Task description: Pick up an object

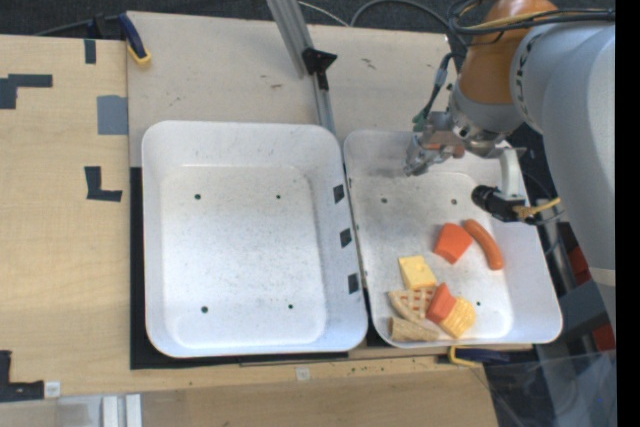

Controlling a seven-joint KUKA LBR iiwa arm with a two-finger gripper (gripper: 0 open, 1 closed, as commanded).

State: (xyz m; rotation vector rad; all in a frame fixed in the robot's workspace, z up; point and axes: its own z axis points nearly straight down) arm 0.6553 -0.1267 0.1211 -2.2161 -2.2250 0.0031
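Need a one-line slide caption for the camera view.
Gripper above the right bin's far end, toy food pieces near its front.

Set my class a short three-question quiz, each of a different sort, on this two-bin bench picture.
1. True or false: the gripper hovers over the right bin.
2. Which lies nearest the orange sausage? A) waffle piece B) orange block C) yellow block
3. Fill in: the toy foods lie in the ____ bin.

Key: 1 true; 2 B; 3 right.
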